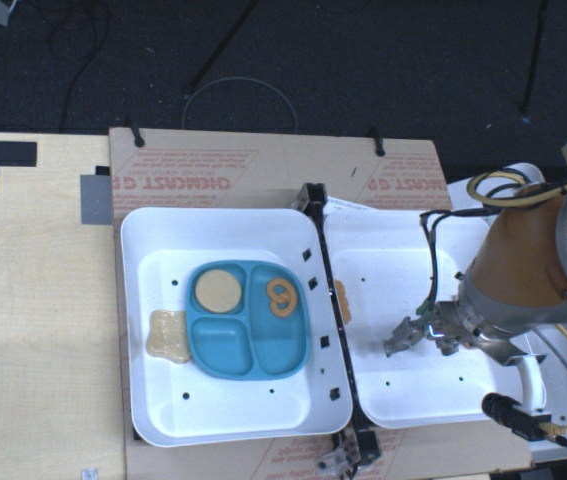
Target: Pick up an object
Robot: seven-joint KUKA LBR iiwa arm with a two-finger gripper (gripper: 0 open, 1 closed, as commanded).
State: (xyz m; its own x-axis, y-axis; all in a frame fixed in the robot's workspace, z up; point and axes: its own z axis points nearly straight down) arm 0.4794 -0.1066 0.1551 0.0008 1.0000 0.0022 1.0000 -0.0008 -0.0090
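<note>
The gripper [410,336] hangs over the right bin [383,408], apparently holding nothing, opening unclear; reaching step, the next move needs a target like the cracker [169,336] by the tray [248,363]

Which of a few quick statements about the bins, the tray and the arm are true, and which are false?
1. The blue tray lies in the left bin. True.
2. A pretzel sits in one of the tray's compartments. True.
3. The round cracker lies in the right bin. False: it is on the tray, upper left compartment.
4. The end effector is over the left bin. False: it is over the right bin.
5. A pale biscuit lies beside the tray's left edge. True.
</note>
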